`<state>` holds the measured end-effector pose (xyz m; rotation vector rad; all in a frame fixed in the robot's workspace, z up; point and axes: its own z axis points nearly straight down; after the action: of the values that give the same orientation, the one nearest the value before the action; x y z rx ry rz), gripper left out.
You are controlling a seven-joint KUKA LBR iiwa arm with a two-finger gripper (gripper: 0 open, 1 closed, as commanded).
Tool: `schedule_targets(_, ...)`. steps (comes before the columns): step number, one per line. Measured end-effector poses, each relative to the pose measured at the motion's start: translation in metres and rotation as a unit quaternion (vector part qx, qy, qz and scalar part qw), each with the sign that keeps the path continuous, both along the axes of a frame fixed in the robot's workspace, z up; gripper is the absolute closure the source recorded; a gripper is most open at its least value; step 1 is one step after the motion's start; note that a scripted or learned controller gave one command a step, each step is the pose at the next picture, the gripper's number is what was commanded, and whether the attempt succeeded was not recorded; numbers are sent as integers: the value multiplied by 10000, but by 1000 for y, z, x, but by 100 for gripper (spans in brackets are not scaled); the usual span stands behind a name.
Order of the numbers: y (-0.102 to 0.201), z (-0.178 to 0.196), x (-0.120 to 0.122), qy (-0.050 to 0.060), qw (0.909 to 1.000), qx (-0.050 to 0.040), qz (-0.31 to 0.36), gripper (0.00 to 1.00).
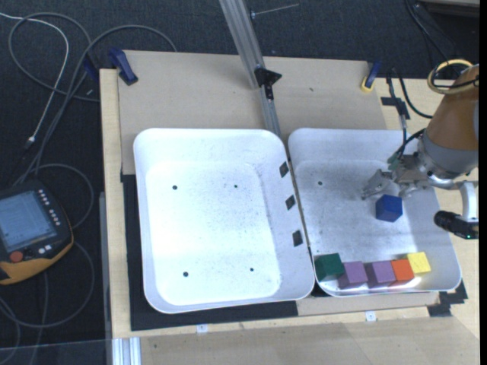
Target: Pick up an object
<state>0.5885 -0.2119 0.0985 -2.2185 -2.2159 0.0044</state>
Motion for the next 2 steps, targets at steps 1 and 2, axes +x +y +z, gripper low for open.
schedule_targets(1, 44, 1, -34, -9, 10000, 7, 17, 0)
schedule_targets(2, 79, 1, -62, -9, 10000, 7, 17, 0)
